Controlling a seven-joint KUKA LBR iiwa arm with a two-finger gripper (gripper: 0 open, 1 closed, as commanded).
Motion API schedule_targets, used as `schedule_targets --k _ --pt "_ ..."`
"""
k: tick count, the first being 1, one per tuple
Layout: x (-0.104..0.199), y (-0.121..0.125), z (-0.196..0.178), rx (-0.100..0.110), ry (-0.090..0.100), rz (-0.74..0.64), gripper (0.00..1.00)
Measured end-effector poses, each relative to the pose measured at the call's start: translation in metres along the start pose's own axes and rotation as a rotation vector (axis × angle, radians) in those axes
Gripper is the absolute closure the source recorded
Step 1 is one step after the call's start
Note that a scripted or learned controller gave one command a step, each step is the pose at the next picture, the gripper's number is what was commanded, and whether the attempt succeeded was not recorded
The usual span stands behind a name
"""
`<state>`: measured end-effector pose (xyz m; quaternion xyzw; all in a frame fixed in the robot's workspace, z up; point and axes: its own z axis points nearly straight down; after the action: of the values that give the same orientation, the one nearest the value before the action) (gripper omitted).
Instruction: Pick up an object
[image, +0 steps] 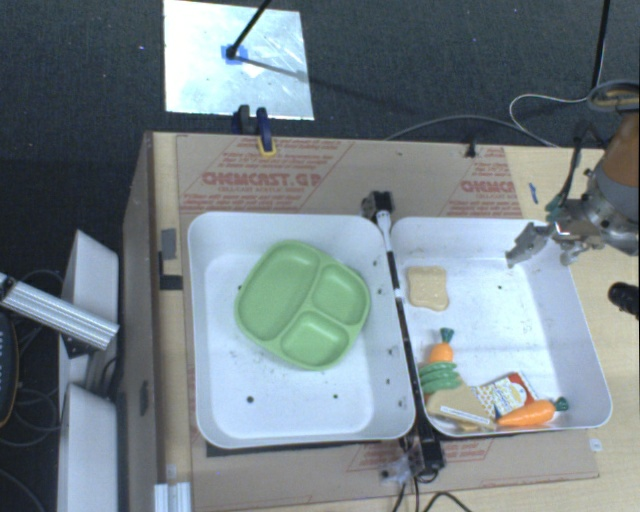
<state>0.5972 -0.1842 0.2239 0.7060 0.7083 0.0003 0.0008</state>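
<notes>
My gripper (546, 246) hangs over the far right corner of the right bin (560, 300), fingers spread open with nothing between them. In that bin a tan toast slice (427, 288) lies near the left wall. A small orange carrot with a green top (441, 349) sits lower down, just above a green ridged piece (439, 377). Along the front wall lie a tan flat piece (460, 408), a printed packet (503, 391) and a larger orange carrot (528, 411). All of these are well apart from the gripper.
The left bin (215, 300) holds a green divided plate (303, 303). A black clamp (380, 205) sits where the two bins meet at the back. Cardboard (330, 175) lies under the bins. A metal rail (60, 313) stands at far left.
</notes>
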Motion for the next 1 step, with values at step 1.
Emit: schedule_targets --k 1 --pt "0.0615 -0.0201 0.1256 0.004 0.002 -0.001 0.0"
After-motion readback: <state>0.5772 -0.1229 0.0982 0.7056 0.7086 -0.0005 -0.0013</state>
